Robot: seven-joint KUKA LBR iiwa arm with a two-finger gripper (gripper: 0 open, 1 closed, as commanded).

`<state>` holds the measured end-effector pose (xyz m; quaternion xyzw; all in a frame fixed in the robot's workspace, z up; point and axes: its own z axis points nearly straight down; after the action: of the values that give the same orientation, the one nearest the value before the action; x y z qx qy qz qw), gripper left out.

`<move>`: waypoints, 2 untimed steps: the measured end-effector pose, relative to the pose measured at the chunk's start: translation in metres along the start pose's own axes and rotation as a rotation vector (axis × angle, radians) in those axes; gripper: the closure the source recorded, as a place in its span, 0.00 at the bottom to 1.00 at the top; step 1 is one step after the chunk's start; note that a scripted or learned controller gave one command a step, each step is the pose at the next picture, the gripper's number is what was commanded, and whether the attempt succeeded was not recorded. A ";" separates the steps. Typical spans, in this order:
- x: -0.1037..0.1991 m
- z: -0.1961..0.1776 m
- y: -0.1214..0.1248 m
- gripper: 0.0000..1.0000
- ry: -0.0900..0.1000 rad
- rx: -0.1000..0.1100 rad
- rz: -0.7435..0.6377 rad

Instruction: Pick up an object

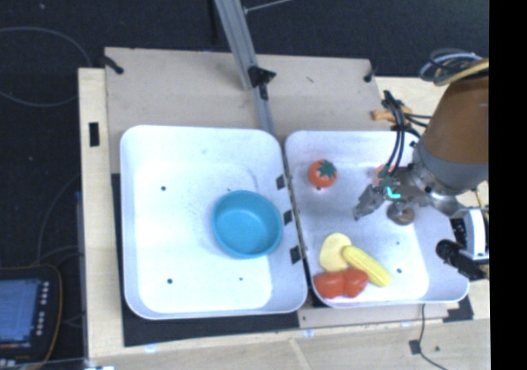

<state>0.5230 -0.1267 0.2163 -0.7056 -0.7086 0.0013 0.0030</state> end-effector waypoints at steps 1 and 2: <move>0.000 -0.003 0.001 0.00 -0.001 -0.006 0.000; -0.007 0.043 0.007 0.00 -0.004 -0.002 0.006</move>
<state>0.5300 -0.1331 0.1733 -0.7076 -0.7066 0.0021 0.0011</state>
